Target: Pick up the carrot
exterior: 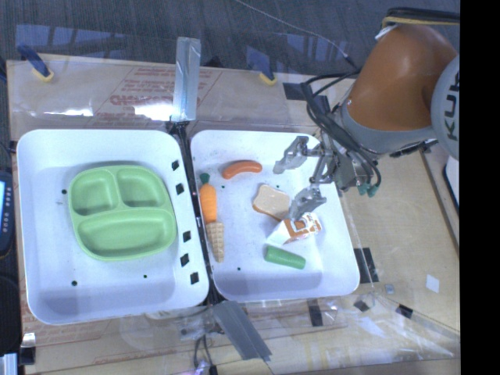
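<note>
The carrot (208, 201) lies at the right bin's (328, 276) left wall, a corn cob (215, 241) just nearer and a sausage (241, 169) farther right. The tool (301, 180) hangs spread open and empty over the bin's right side, above bread (270, 202). A green plate (121, 211) sits in the left bin (47, 287).

The pale wooden bench (406, 233), covered partly by clear plastic sheeting (101, 92), bears two shallow white plastic bins touching side by side. The left white bin (47, 287) sits toward nine o'clock, the right white bin (332, 276) just beside it toward three o'clock.
</note>
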Tool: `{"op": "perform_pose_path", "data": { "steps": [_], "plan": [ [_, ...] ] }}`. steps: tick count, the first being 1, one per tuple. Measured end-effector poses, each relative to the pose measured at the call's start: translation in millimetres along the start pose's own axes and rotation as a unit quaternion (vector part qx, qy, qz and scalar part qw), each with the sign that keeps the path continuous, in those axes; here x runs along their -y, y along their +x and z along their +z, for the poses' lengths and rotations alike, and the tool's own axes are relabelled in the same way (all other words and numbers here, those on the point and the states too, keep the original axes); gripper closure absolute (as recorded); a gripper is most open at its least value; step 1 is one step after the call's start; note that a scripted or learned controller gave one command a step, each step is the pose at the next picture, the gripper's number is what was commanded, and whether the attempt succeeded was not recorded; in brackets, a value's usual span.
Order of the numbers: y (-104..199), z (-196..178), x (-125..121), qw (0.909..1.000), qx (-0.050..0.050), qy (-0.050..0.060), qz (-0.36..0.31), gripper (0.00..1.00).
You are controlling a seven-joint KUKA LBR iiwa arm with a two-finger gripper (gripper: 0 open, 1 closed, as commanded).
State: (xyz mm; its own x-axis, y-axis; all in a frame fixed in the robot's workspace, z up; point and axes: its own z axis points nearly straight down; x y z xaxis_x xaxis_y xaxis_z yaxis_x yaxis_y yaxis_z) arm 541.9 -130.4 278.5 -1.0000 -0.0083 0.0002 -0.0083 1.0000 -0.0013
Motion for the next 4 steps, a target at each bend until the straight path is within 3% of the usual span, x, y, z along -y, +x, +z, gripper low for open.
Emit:
{"op": "perform_pose_path", "data": {
  "steps": [1,2,3,4],
  "plan": [
    [-84.0,131.3,1.6,0.9988,-0.006,-0.003,-0.048,0.00],
    [-117.9,180.0,-32.9,0.9883,0.005,0.004,0.153,0.00],
    [-119.4,168.7,-36.3,0.9888,0.006,0.003,0.149,1.00],
    [-87.1,83.3,-76.4,0.9248,0.002,-0.001,0.380,1.00]
  ]
}}
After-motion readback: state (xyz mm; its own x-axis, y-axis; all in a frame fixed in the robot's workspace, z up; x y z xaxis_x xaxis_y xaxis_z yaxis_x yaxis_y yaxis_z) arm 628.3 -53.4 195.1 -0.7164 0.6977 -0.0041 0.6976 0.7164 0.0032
